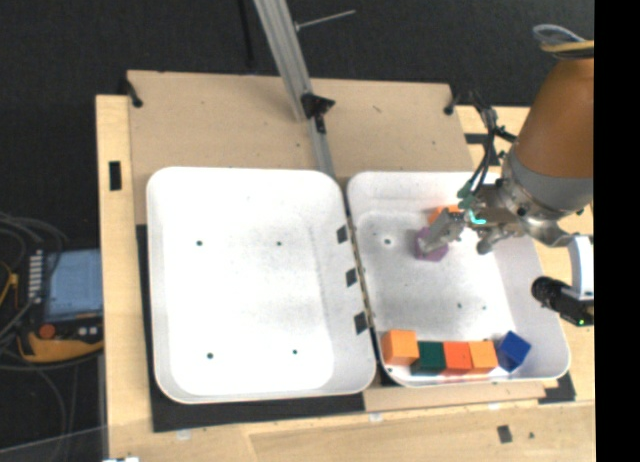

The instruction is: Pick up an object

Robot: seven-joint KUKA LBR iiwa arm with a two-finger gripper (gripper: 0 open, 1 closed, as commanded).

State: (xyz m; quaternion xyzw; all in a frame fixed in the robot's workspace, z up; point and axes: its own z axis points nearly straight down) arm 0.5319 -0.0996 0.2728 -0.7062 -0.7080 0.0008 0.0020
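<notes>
Right bin [520,280]: five blocks in a row along the near wall. From the left: orange block [401,345], green block [431,356], second orange block [458,355], lighter orange block [483,354], blue block [513,349], the last one turned at an angle. All are matte, square-edged cubes touching or nearly touching their neighbours. Left bin [250,280]: smooth white plastic with rounded corners, faint grey scuffs and a few dark dots. A grey metal rail [285,45] slants across the brown tabletop [230,120] behind the bins.

Tool [452,227] sits low over the far-left part of the right bin. A small purple object [432,246], soft-edged in outline, lies just at its tip; a bit of orange shows just behind. Contact is unclear, and I cannot tell whether the tool is spread or closed. The row of blocks is well apart from the tool.
</notes>
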